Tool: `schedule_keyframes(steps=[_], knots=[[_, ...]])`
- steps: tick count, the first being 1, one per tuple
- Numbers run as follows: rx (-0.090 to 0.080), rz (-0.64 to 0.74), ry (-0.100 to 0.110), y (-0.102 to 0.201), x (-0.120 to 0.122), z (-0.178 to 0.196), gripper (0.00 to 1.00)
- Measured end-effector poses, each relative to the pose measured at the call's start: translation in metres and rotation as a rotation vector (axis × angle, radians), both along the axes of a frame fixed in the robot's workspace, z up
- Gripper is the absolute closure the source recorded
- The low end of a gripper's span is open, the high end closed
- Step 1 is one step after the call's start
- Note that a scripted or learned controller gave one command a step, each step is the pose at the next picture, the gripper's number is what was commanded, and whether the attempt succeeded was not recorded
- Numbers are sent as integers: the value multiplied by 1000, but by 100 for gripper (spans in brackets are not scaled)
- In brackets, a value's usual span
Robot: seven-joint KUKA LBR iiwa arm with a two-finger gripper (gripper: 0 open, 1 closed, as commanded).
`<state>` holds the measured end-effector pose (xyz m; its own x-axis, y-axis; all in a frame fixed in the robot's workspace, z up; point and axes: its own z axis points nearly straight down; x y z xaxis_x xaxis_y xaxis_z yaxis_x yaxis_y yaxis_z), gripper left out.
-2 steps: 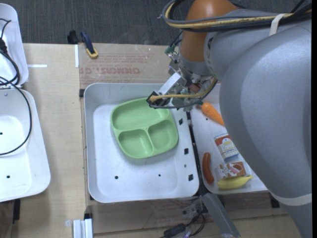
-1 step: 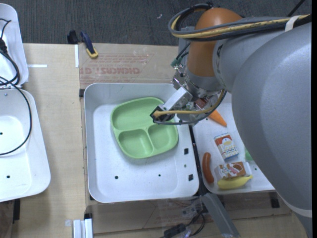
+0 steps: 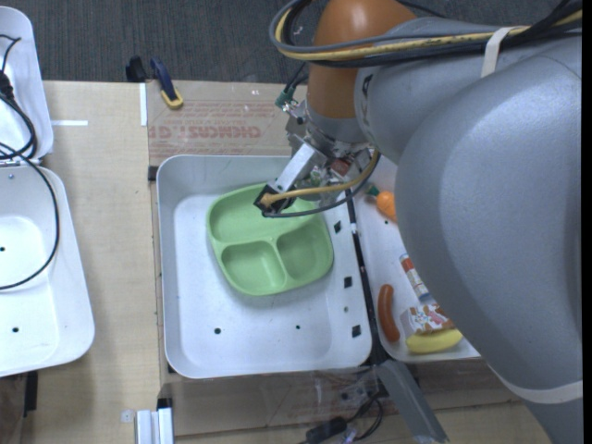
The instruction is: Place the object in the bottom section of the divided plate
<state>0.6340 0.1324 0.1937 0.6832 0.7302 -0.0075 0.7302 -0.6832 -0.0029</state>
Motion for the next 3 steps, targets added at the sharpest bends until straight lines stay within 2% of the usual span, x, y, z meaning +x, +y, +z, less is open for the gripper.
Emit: schedule_keyframes(steps=[1, 2, 3], knots=[[0, 1, 0, 0, 0, 0, 0], [-2, -371, -1, -7, -24, -14, 0], [5, -384, -5, -10, -20, -98, 0]])
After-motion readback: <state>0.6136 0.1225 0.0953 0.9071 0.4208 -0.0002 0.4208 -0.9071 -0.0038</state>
